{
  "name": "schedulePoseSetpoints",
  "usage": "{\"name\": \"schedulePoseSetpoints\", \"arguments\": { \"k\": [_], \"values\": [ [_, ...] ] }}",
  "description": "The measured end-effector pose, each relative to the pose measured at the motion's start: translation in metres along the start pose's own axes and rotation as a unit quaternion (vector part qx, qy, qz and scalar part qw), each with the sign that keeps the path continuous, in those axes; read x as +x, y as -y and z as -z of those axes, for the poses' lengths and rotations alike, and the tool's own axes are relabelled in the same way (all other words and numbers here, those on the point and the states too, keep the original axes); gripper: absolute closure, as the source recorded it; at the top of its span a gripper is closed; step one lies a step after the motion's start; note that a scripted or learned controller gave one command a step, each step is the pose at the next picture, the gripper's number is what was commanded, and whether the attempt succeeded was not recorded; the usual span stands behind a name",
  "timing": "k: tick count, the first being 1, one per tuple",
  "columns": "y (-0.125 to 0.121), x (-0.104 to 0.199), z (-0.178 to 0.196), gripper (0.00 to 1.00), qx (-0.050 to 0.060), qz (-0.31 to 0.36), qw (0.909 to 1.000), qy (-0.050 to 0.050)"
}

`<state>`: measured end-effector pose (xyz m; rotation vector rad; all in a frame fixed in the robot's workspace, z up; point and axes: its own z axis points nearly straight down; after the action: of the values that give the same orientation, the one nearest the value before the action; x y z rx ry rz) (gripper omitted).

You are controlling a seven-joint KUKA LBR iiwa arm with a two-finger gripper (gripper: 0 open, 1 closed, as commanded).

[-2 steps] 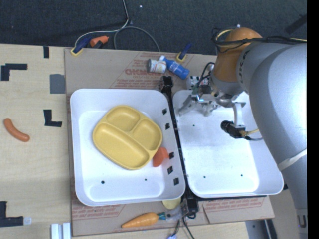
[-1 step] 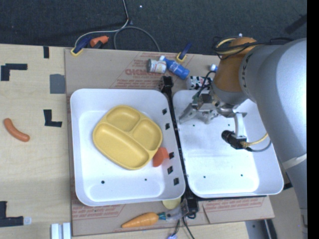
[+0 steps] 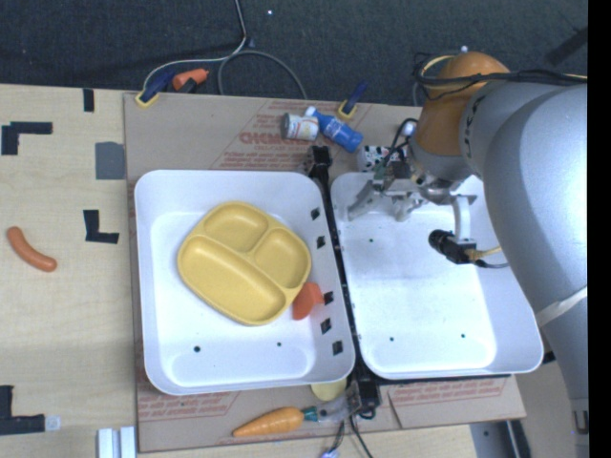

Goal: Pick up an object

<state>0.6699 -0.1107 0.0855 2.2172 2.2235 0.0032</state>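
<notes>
the grey arm (image 3: 535, 189) reaches over the right bin (image 3: 430, 351); whether its gripper (image 3: 382, 198) is open or closed, i cannot tell. in the left bin (image 3: 158, 256) a yellow plate (image 3: 243, 260) touches a small orange piece (image 3: 306, 301).

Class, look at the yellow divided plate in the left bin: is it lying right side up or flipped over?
Right side up. The yellow divided plate shows its three hollow compartments facing upward, resting in the left bin.
</notes>
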Motion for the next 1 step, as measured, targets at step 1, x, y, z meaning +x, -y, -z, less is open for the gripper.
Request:
{"name": "schedulePoseSetpoints", "arguments": {
  "k": [1],
  "values": [
    [0.0005,0.0000,0.0105,1.00,0.000,0.000,1.0000,0.001]
  ]
}}
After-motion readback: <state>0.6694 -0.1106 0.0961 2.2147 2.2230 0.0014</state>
